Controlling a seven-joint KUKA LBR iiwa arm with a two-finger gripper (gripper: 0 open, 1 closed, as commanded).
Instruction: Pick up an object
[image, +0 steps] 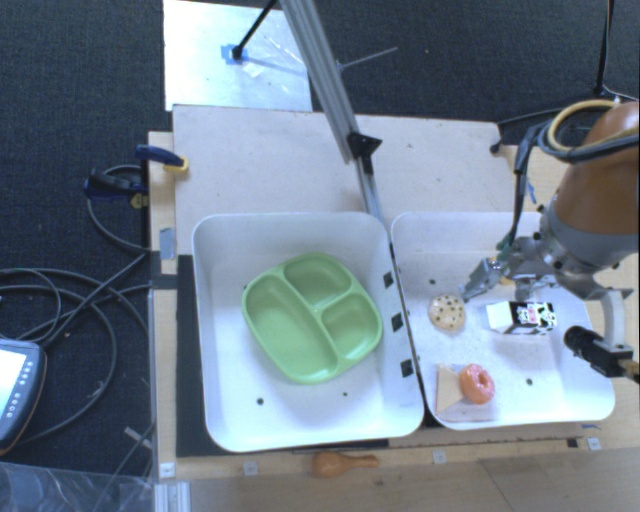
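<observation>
objects for picking lie in the right shallow white bin (420, 240): a round speckled cookie (447, 313), a small white carton with black cow spots (522, 317), a pink glazed donut (477, 383) and a tan triangular slice (445, 389) touching the donut. the grey metal tool (478, 281) hangs over this bin, just above and right of the cookie; nothing is seen between its fingers, and if they are apart or together i cannot tell. the grey arm with orange band (600, 180) reaches in from the right. in the left white bin (230, 400) rests a green plastic plate with three compartments (312, 316). on the bench (260, 160), before the bins, lies a small orange-brown thing (343, 462).
</observation>
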